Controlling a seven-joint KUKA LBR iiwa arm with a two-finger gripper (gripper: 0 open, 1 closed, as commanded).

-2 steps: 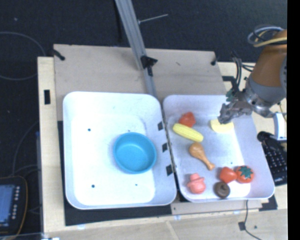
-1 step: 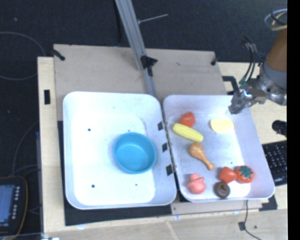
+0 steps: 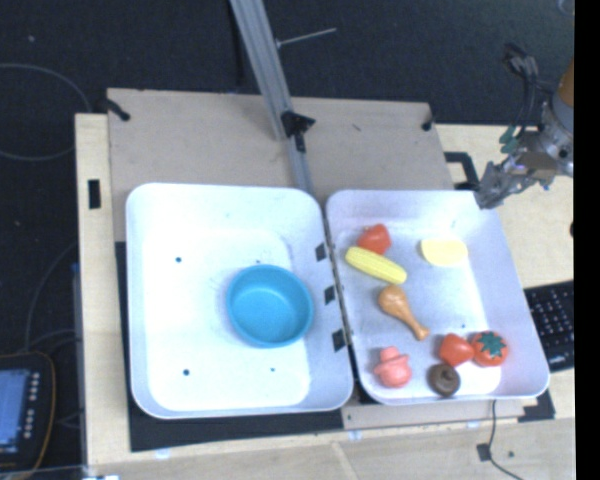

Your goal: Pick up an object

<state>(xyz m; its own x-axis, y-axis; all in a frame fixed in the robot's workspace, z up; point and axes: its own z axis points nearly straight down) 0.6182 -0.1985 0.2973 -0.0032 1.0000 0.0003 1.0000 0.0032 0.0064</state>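
Table (image 3: 400, 138) carries two bins. Corn (image 3: 376, 265) lies in right bin (image 3: 500, 258), probably light, stiff, slick; grip across its middle. End effector (image 3: 492, 190) hovers at bin's far corner, state unclear.

Two white bins sat side by side on the worktop (image 3: 400, 148), with the claw (image 3: 492, 190) at the right bin's far right corner.

The left bin (image 3: 160, 228) held a blue bowl (image 3: 269, 304). The right bin (image 3: 500, 268) held a corn cob (image 3: 375, 264) just beside a red pepper (image 3: 374, 238), a yellow slice (image 3: 443, 252), a chicken drumstick (image 3: 403, 311), a pink toy (image 3: 392, 367), a brown doughnut (image 3: 444, 379) and a tomato (image 3: 488, 348) touching another red piece (image 3: 456, 349). A keyboard (image 3: 550, 323) lay to the right, and a metal post (image 3: 265, 58) rose behind the bins.
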